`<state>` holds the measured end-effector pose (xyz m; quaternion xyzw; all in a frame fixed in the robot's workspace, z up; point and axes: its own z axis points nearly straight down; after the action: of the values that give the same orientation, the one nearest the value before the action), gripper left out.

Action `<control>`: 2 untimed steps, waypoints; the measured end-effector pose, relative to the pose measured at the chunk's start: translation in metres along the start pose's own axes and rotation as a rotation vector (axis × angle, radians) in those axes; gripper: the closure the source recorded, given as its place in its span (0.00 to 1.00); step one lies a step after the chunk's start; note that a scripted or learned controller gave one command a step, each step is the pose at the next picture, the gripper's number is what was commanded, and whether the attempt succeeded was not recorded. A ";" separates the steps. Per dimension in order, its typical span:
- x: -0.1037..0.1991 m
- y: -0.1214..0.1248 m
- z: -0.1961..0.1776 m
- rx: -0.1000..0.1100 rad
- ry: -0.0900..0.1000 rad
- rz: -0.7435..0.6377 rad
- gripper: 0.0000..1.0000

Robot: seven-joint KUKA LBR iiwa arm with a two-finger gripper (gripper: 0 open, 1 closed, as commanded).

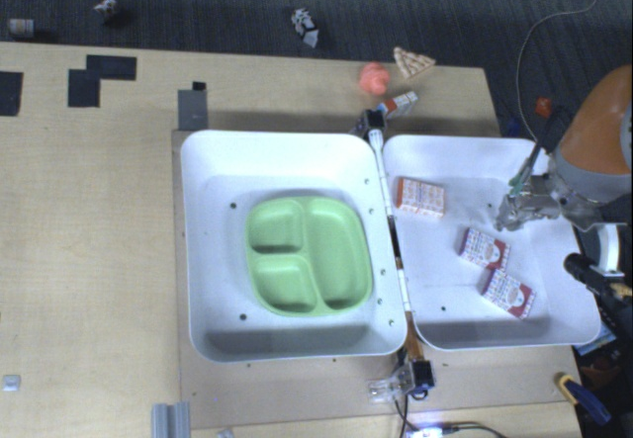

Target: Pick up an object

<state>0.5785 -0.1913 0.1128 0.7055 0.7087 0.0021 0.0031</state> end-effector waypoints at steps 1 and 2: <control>-0.015 0.083 -0.080 0.001 0.000 -0.002 1.00; -0.015 0.083 -0.079 0.002 0.000 -0.002 0.00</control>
<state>0.6611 -0.2055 0.1926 0.7049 0.7093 0.0014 0.0024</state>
